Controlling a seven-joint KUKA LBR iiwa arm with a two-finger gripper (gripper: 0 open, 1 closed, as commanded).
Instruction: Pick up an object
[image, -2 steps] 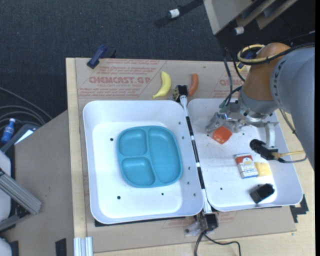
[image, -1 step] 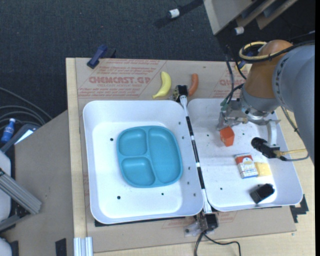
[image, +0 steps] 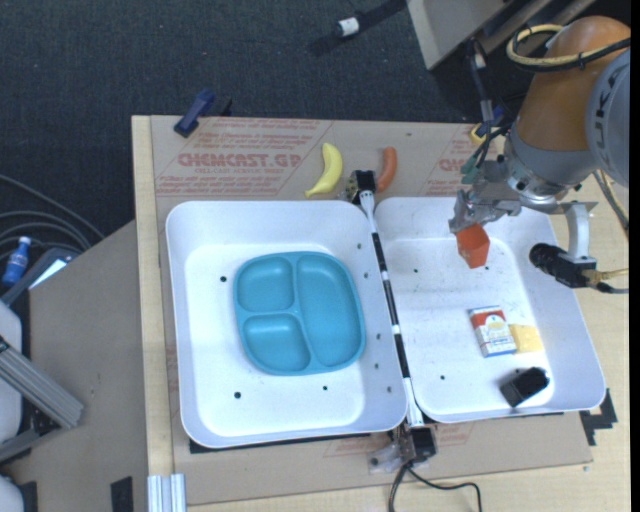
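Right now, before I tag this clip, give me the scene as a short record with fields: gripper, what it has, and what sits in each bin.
gripper: over the far part of the right bin
held object: orange block seen between the fingers, hanging just below them
right bin contents: red and white box, yellow piece touching it, black object near the front rim
left bin contents: blue divided plate
behind the bins: banana, orange carrot-like item

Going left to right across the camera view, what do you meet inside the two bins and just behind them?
Blue divided plate in the left bin → yellow banana behind it → orange carrot-like piece → orange block under the gripper → red-and-white box → black object.
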